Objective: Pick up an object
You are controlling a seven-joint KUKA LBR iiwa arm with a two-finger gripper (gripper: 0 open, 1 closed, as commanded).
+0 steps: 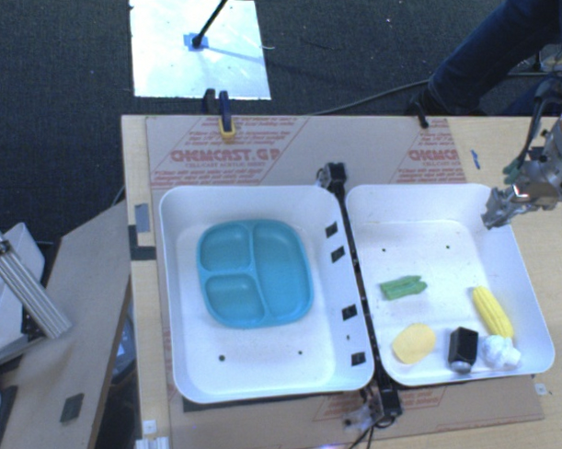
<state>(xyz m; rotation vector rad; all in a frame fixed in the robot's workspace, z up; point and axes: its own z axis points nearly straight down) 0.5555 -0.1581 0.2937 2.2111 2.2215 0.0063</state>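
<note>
One fixed camera, high above the surface, looking down at a slant.
It takes in both white bins, left bin and right bin, side by side, with dark floor beyond the far edge.

Robotics lab, wooden bench with two white bins, clamp, loose cables, dark carpet

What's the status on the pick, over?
Gripper at right bin's far right edge, holding nothing seen. Green pea pod, corn cob, yellow disc lie untouched. Nothing blocking.
</note>
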